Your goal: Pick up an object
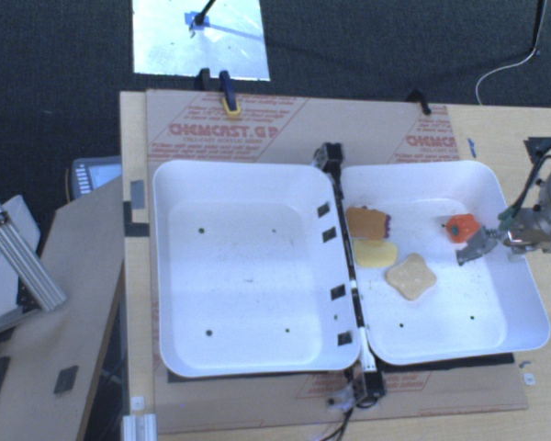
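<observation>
Lying just beside the claw (471, 249): orange object (460, 227).

The tool (471, 250) has dull grey metal fingers on a paler silver-grey body (thin dark cables run along it), with an orange patch above.

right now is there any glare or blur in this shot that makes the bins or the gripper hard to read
Camera view: the metal sheet at top glares brightly; the white bins look evenly lit with soft shadows along their walls; the gripper by the orange object is small and soft, so its details are hard to read.
</observation>
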`<state>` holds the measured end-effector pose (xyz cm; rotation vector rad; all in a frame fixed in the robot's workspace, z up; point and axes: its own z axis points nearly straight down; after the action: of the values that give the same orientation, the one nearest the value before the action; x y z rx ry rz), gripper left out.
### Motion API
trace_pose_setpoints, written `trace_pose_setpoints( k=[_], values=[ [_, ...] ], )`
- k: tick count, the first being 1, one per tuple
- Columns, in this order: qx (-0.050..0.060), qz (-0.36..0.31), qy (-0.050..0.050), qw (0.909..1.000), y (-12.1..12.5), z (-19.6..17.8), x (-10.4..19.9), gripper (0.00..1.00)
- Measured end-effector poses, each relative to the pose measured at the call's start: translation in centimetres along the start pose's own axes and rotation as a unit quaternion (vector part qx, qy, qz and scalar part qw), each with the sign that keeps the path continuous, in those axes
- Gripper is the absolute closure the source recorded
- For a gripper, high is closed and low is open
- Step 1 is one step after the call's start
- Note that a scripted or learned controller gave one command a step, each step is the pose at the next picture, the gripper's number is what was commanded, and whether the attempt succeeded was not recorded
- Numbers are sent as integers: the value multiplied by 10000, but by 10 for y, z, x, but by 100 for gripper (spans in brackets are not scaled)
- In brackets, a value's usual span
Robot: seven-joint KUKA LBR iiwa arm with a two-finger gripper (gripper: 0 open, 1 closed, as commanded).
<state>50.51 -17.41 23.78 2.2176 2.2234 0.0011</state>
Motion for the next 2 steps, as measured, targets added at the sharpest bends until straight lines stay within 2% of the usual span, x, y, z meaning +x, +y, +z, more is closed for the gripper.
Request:
trace_pose_setpoints(
  k=[1,2],
  values=[
    [-106,-28,-23,9999,34,-234,37,0],
    [-36,-33,-11,10000,33,-236,36,100]
  ],
)
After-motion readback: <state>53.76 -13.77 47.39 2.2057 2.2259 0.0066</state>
